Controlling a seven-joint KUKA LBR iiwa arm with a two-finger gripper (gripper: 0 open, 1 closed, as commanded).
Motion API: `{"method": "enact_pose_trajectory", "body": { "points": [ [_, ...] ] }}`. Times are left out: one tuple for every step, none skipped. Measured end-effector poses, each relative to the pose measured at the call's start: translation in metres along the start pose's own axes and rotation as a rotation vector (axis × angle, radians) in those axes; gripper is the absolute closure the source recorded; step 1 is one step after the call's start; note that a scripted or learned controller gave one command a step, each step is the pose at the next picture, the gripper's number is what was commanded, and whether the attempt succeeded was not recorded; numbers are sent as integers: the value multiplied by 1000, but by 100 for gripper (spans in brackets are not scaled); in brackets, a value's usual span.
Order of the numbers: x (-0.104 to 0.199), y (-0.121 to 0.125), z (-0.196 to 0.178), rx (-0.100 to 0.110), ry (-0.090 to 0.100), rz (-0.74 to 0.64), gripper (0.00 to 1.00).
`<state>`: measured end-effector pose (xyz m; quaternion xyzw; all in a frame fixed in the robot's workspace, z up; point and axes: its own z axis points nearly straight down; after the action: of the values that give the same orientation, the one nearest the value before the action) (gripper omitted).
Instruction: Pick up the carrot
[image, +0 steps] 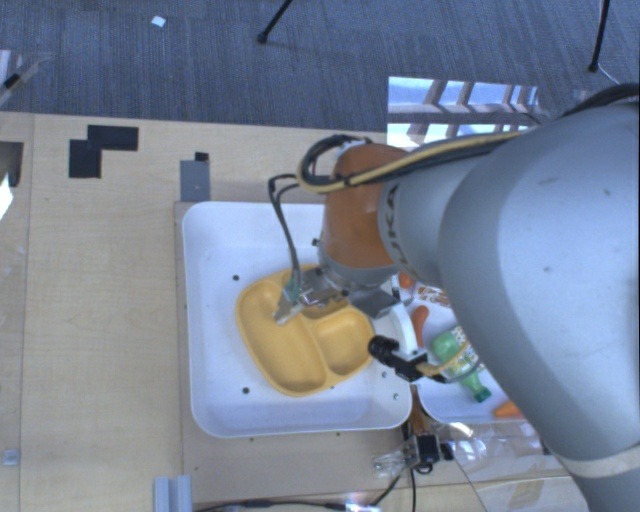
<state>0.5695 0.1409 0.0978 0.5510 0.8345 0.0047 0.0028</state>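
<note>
A small orange-red piece that looks like the carrot (420, 320) lies in the right bin (440, 400), mostly hidden under my arm. My gripper (292, 303) hangs low over the left bin (215, 300), above the upper edge of a yellow two-compartment dish (290, 350). It is to the left of the carrot and apart from it. Nothing shows between its metal tips.
A green bottle (460, 362) lies in the right bin beside the carrot, with another orange scrap (508, 408) near it. The arm's grey body covers most of the right bin. Clear crumpled plastic (470, 445) sits at the bench's front edge.
</note>
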Motion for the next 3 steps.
{"method": "enact_pose_trajectory", "body": {
  "points": [
    [82, -6, 2, -26, -7, 233, 0],
    [103, -31, 1, -39, -6, 433, 0],
    [94, -29, -12, -45, -16, 437, 100]
  ]
}}
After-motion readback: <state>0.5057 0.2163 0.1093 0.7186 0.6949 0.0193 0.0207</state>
